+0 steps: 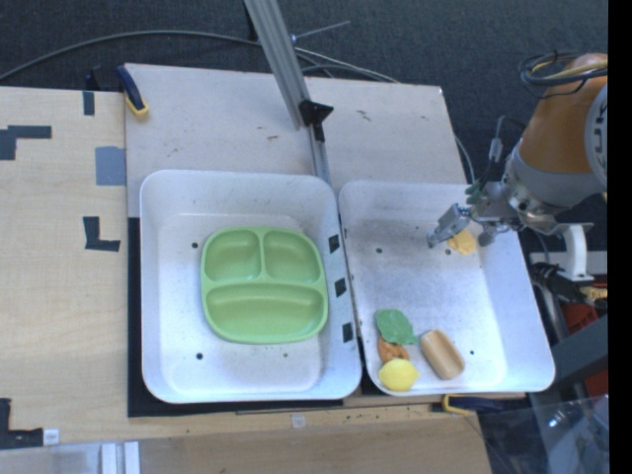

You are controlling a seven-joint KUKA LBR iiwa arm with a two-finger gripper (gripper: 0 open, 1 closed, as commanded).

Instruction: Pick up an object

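Observation:
My gripper (pixel 460 229) hangs over the far right part of the right bin (pixel 513 363). A small yellow object (pixel 464 245) lies right at its tip, touching or just under it; whether it is gripped is unclear. Near the bin's front edge lie a carrot with a green top (pixel 393 336), a yellow lemon (pixel 397 374) and a tan bread roll (pixel 441 354), all well apart from the gripper.
The left bin (pixel 158 265) holds a green divided plate (pixel 264 284). A grey metal pole (pixel 281 42) slants in from the top to the gap between the bins. The arm's orange and grey wrist (pixel 563 146) stands at the right.

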